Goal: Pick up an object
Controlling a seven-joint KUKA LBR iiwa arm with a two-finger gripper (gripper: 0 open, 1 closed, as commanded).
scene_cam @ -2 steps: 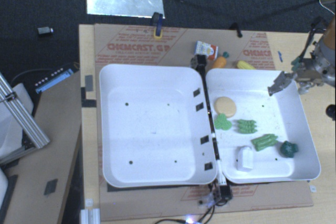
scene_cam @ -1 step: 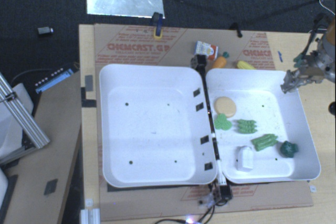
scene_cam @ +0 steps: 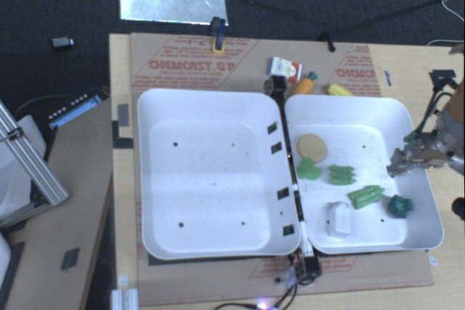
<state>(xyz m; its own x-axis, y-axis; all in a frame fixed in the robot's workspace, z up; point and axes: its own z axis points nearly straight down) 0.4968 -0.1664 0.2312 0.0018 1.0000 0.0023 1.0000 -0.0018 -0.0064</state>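
We see the end effector (scene_cam: 398, 165) at the 3 o'clock edge of the right white shallow plastic bin (scene_cam: 349, 109), low over its wall, but we cannot tell if it is wide or narrow, and nothing is visible in it. The nearest candidate is the long light-green ridged toy vegetable (scene_cam: 365, 195), lying in the same bin toward 5 o'clock of the bin's middle, just beside the dark-green small toy piece (scene_cam: 399, 206). We judge it light, stiff and a little slippery, so we would take it across its narrow middle. Its long axis runs from about 8 o'clock to 2 o'clock, the higher end toward the end effector.
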